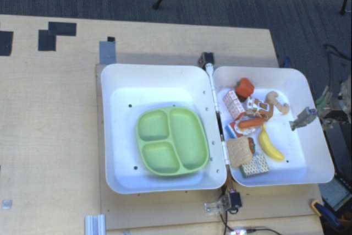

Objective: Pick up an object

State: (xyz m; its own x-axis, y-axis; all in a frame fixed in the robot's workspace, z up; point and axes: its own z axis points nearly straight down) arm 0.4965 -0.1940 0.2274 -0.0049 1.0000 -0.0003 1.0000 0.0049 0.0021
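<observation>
One fixed camera looks down at a slant from above the bench (55,118), far enough to frame both bins, left of the gripper (303,118).

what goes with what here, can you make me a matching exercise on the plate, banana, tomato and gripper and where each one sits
Things:
1. green plate
2. banana
3. red tomato
4. gripper

Places:
A. top of the right bin, at the far end of the pile
B. over the right side of the right bin
C. middle of the left bin
D. right bin, at the right of the pile of toy food

Pairs: 1-C, 2-D, 3-A, 4-B
</observation>
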